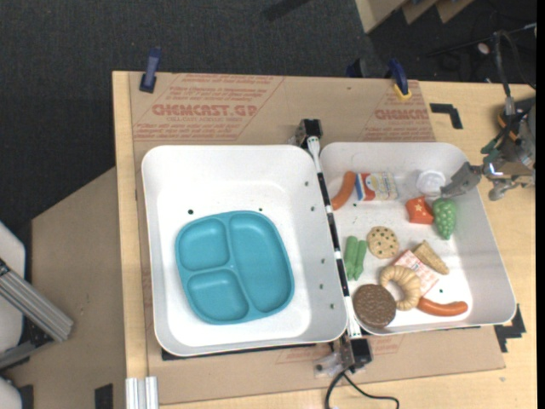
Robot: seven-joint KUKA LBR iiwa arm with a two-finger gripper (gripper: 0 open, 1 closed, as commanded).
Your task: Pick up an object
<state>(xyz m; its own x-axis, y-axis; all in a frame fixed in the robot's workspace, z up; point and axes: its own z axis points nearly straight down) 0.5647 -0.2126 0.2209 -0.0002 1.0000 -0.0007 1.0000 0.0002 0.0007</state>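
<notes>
The desk [255, 109] is a wooden sheet with red print, clamped at its far edge by two blue clips. On it sit two shallow white bins side by side, touching along a black hinge strip. The left bin [170, 186] holds a teal divided plate [234, 265] with three compartments, lying toward its near side. The right bin [490, 271] carries a scatter of toy food: a brown round patty [375, 305] at the near left corner, a tan pretzel [403, 283] just beside it, an orange sausage [443, 308] to the pretzel's right, a green bean pod [354, 256] against the left wall, a speckled cookie [383, 242] near the middle, a small bread wedge [430, 257], a green bumpy vegetable [445, 216] touching a red piece [419, 210], an orange carrot-like stick [343, 191] and a clear packet [379, 186] at the far side. The tool [467, 180] hangs at the right bin's far right rim, above the green vegetable; whether it is released or clenched I cannot tell, and nothing shows within it
</notes>
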